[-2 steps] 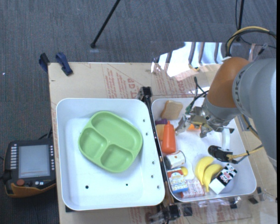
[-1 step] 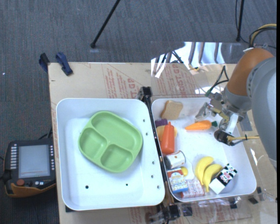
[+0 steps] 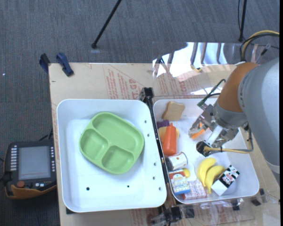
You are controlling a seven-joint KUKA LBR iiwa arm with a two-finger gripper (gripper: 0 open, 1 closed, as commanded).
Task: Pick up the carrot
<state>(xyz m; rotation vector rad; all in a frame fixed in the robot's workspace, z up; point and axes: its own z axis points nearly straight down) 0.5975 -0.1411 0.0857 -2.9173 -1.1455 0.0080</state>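
Jaws of grey gripper (image 3: pixel 203 128) down in right white bin (image 3: pixel 253 173), closed on small orange carrot (image 3: pixel 196 133), near orange bottle (image 3: pixel 169 139).

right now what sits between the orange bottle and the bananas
In the camera view, a small can lies on its side between the orange bottle and the bananas, close below the bottle.

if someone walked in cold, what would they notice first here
Probably the bright green divided plate, alone in the left bin. Next, the grey arm with its orange band, its hand low in the crowded right bin, right beside the small orange carrot. Bananas and an orange bottle add colour there.
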